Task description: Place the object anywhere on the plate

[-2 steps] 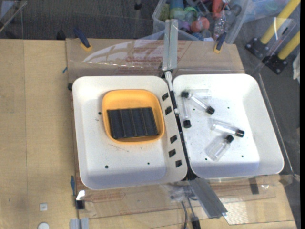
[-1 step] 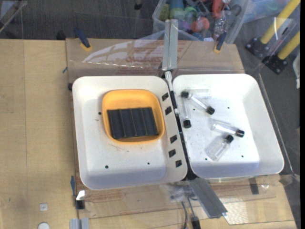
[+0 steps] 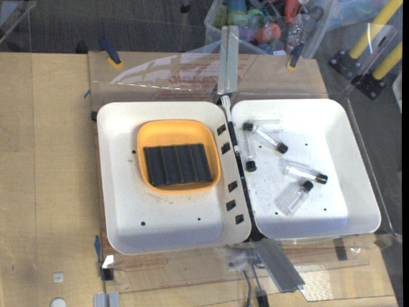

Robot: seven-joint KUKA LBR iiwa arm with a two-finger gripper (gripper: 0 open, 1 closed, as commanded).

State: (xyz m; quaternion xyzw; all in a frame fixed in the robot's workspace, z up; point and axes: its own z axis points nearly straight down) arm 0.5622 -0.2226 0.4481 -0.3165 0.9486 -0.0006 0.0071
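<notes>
A yellow-orange plate (image 3: 178,133) is being seen in the left white bin (image 3: 121,216), with a black ribbed block (image 3: 177,165) on it. Clear vials (image 3: 293,196) with black caps are being shown in the right white bin (image 3: 345,210). The desk (image 3: 45,171) is being shown as pale tan wood.

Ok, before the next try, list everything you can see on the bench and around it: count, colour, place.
bins: two, white, shallow, side by side mid-bench.
plate: one, orange-yellow, in the left bin.
ribbed block: one, dark grey, lying on the plate.
vials: four, clear with black caps, scattered in the right bin; one lies close to the divider.
divider: one, between the bins, with a row of black tabs.
clear tub: one, holding mixed coloured toys, beyond the bench at the top.
clamps: two, blue and yellow, at the bench's far edge.
yellow bars: top right, beyond the bench.
</notes>
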